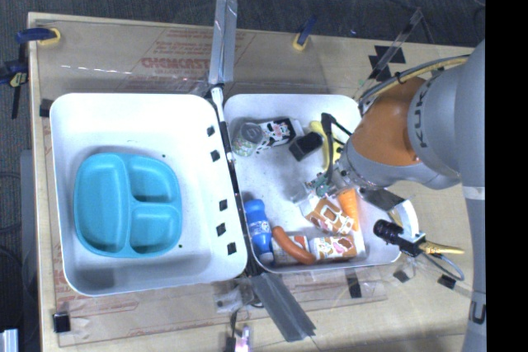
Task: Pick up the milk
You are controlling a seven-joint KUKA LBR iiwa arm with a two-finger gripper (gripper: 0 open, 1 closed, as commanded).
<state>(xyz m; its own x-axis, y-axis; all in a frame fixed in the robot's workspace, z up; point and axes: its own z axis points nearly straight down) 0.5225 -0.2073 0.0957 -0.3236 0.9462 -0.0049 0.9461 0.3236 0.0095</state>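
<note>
Arm (450, 119): thick rounded grey casing, smooth matte finish; broad glossy orange band (386, 132) above the wrist; dark lettering on grey shell beside band; thin cables arching along upper side.

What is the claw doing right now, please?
Claw: low in the right bin, over the clutter; open or closed cannot be told.

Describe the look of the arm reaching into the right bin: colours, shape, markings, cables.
The arm is thick, rounded and grey, with a glossy orange band above the wrist and dark lettering on the grey shell beside it. Thin cables loop beside it near the bench edge. The end effector is a small dark metal assembly.
</note>
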